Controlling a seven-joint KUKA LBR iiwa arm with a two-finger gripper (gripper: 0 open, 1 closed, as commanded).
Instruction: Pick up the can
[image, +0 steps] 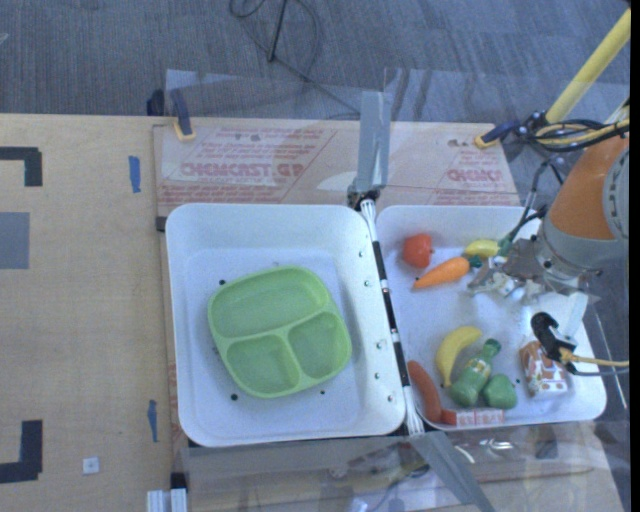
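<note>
Robotics lab, taped bench (80, 330), white bins (265, 228)

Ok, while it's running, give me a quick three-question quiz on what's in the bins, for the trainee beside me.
1. True or false: the green plate lies in the left bin.
2. Which thing lies closest to the tomato? A) banana B) carrot C) green bottle
3. Fill in: the gripper is over the ___ bin.

Key: 1 true; 2 B; 3 right bin.
</note>
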